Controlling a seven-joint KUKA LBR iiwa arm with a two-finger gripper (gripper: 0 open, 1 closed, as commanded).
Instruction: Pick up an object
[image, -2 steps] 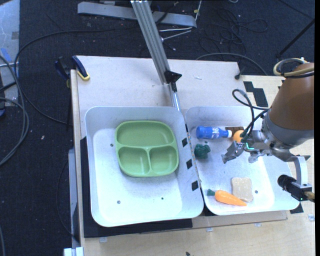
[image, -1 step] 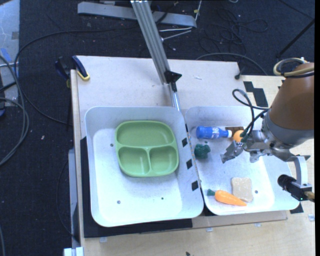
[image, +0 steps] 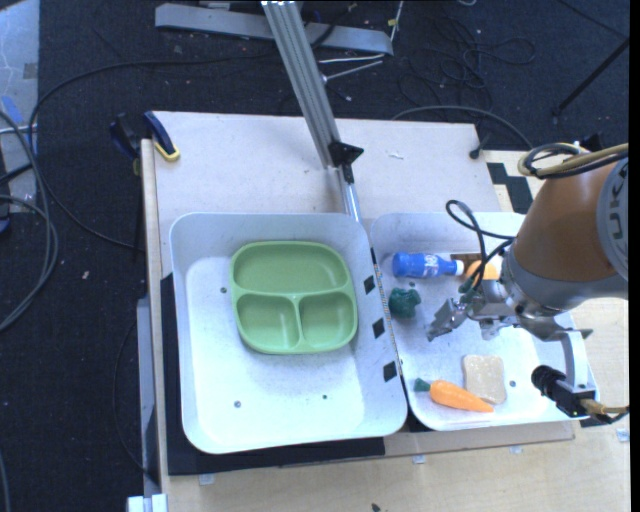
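Observation:
In the right bin (image: 425, 238) lie a blue bottle with an orange cap (image: 428, 265), a small dark green object (image: 404, 301), an orange carrot with a green top (image: 457, 396) and a beige slice of bread (image: 485, 378). My gripper (image: 446, 319) hangs over the middle of this bin, right of the green object, below the bottle and above the bread. Its fingers (image: 440, 324) point left and down with nothing seen between them.
The left bin (image: 200, 400) holds a light green divided plate (image: 295, 296). A slanted metal pole (image: 312, 85) runs from the top of the view down to the bins' shared edge. The grey and orange arm (image: 575, 235) covers the right bin's right side.

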